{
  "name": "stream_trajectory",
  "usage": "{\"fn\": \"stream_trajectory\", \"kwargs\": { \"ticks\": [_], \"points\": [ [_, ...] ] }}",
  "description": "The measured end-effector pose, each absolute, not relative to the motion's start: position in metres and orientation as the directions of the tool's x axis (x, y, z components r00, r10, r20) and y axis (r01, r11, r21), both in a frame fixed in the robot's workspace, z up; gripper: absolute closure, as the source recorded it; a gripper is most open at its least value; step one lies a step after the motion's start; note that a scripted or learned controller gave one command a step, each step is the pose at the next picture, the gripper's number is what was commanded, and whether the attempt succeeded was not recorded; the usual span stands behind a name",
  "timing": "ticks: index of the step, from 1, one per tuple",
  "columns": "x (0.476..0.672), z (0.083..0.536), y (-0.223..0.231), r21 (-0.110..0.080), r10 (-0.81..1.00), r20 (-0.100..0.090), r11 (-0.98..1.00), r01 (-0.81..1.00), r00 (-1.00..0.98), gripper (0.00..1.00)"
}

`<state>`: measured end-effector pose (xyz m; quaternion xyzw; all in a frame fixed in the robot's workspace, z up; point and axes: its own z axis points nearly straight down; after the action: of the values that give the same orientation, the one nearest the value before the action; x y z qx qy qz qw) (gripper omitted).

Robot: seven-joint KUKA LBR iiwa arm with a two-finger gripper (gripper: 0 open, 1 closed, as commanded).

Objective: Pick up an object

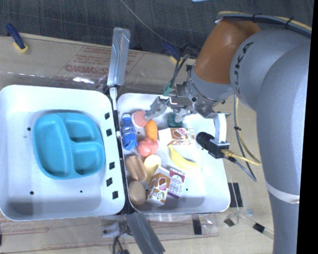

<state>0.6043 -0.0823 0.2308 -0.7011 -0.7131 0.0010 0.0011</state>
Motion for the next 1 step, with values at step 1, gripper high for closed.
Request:
{"fn": "stream_trajectory", "kwargs": {
  "ticks": [1],
  "points": [
    [0.5898, 0.1385, -0.094, -0.009, 0.986, 0.003, 0.167, 0.986, -0.167, 0.0]
  ]
}}
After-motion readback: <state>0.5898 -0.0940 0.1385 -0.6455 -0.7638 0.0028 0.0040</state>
